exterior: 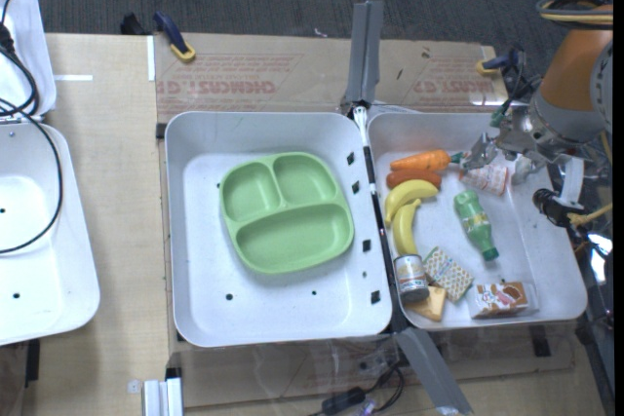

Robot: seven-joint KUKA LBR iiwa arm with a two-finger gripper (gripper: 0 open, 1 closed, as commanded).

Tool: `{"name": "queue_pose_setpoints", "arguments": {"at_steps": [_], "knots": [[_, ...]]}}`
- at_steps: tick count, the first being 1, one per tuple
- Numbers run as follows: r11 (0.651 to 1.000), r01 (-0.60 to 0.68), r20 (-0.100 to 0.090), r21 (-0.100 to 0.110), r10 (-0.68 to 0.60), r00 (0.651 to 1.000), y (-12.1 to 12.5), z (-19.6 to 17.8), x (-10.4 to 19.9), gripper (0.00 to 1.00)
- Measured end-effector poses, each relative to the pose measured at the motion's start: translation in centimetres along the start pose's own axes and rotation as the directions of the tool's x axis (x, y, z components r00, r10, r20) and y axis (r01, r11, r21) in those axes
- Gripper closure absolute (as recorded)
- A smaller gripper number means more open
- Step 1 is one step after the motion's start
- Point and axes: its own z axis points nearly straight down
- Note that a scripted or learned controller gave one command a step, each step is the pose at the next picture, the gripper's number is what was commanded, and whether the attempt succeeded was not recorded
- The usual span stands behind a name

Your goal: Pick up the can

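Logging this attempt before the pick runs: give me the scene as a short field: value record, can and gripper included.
can: small can, near the front-left corner of the right bin, upright or slightly tilted
touching can: banana tip and yellow wedge appear to touch it
other items: carrot, green bottle, checkered packet, small carton
left bin: green divided plate
gripper: gripper at the right bin's back edge, far from the can
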Motion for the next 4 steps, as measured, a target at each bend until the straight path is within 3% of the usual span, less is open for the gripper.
{"name": "queue_pose_setpoints", "arguments": {"at_steps": [1,2,3,4], "knots": [[1.000,0.001,0.002,-0.003,-0.001,1.000,0.1,-1.0,-0.1,1.00],[0.998,0.056,0.013,-0.009,-0.055,0.998,-4.1,-2.8,-0.7,1.00],[0.998,0.055,0.013,-0.009,-0.055,0.998,-4.1,-2.8,-0.8,0.00],[0.995,0.101,0.005,-0.014,-0.101,0.995,-0.2,0.5,-0.3,0.00]]}}
